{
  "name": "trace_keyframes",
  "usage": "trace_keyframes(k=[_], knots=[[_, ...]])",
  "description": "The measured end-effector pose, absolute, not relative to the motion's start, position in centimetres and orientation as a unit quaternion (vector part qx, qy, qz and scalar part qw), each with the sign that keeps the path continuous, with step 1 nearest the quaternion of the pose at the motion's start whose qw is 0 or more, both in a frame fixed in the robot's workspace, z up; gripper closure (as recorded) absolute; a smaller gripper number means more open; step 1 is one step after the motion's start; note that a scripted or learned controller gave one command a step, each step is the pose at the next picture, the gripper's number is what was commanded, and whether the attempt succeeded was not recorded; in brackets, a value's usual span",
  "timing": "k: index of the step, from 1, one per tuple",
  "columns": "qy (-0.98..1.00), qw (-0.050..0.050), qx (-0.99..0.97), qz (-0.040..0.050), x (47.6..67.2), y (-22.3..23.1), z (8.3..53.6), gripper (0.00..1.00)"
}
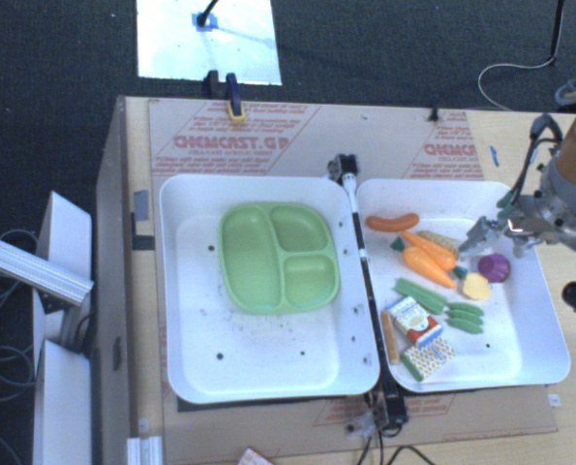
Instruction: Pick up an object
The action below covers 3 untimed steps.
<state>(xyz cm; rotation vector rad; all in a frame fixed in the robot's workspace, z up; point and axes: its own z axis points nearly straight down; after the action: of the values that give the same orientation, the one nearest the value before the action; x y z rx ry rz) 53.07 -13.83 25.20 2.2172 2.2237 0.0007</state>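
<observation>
The right white bin (530, 356) holds toy food: a sausage (392, 223), orange carrots (429, 260), a corn cob (440, 241), a purple onion-like piece (494, 267), a yellow lump (475, 287), green pea pods (442, 301), and two small cartons (415, 321). My gripper (501, 232) hangs over the bin's upper right part, just above the purple piece. Its metal fingers (479, 231) are spread apart, and nothing sits between them.
The left white bin (200, 356) carries a green divided plate (278, 258). A black divider rail (361, 260) runs between the bins. The arm's body (568, 177) fills the right edge. Cardboard lies under both bins.
</observation>
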Motion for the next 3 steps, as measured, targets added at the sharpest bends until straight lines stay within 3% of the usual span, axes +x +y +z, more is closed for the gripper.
trace_keyframes(k=[1,2,3], knots=[[0.707,-0.001,0.707,-0.0003,51.7,-13.0,12.4,0.00],[0.709,0.000,0.706,0.0006,60.0,-10.4,8.4,0.00],[0.709,0.001,0.705,0.0013,60.1,-10.5,9.5,1.00]])
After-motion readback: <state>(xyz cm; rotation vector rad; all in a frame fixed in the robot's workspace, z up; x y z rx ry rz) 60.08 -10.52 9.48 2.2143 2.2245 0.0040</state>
